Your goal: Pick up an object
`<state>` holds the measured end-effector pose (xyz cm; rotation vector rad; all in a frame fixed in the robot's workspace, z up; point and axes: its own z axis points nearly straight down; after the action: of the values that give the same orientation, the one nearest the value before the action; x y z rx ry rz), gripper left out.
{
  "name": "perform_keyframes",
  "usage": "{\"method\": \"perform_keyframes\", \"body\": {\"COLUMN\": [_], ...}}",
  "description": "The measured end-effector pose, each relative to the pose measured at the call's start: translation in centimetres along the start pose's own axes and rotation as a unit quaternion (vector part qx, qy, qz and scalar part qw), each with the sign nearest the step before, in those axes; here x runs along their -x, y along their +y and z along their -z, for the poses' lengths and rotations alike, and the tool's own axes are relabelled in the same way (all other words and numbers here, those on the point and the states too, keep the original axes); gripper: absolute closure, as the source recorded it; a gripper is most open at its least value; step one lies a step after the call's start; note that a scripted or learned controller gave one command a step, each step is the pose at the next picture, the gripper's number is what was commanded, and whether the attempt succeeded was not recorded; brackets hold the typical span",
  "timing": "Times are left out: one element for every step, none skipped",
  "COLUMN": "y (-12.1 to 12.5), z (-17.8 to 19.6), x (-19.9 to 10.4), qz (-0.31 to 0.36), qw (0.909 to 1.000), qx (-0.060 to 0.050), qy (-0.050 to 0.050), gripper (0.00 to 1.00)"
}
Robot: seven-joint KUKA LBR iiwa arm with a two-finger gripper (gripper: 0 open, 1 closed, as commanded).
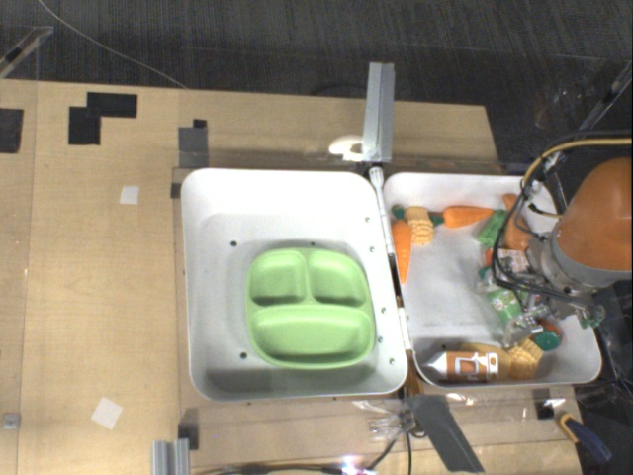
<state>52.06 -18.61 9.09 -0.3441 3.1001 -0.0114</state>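
Wooden bench (89,295) fills the left and centre of the frame, w/ two white bins side by side on it. Left bin (213,255), centre of frame, carries a green divided plate (312,308) w/ three sections, lying flat near its middle. Right bin (445,295), at centre right, holds the clutter of toy food. The arm (598,231), orange band uppermost, comes in at the right edge and hangs over that bin's right side, hiding part of its contents. Its gripper (522,317) points down toward the lower right of the bin, amid wiring; whether the tool is spread or pressed together cannot be told from this angle, and nothing is visibly pinched.

Pickable items, big to small: a brown bottle (475,365) lying on its side along the bin's lower wall; a carrot (467,216) near the top wall; a second carrot (402,249) against the left wall; a corn cob (419,228) just beside it; small green and yellow bits by the gripper, too blurred to name.

Judged step: approach over the pile, no grasp confirmed. Next move prob. calls for a straight descent onto one item near the gripper, then a close and lift, w/ care not to snag neighbours.
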Motion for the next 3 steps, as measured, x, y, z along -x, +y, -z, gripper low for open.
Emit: {"method": "perform_keyframes", "body": {"y": [1.1,1.7,5.2], "z": [0.0,0.1,0.1], "x": [-0.2,-1.4,-0.2], "qz": [0.011,0.036,0.135], "qw": [0.9999,0.9993,0.9908], "qx": [0.000,0.000,-0.001], "qy": [0.001,0.000,0.000], "gripper": [0.00,0.00,0.00]}}
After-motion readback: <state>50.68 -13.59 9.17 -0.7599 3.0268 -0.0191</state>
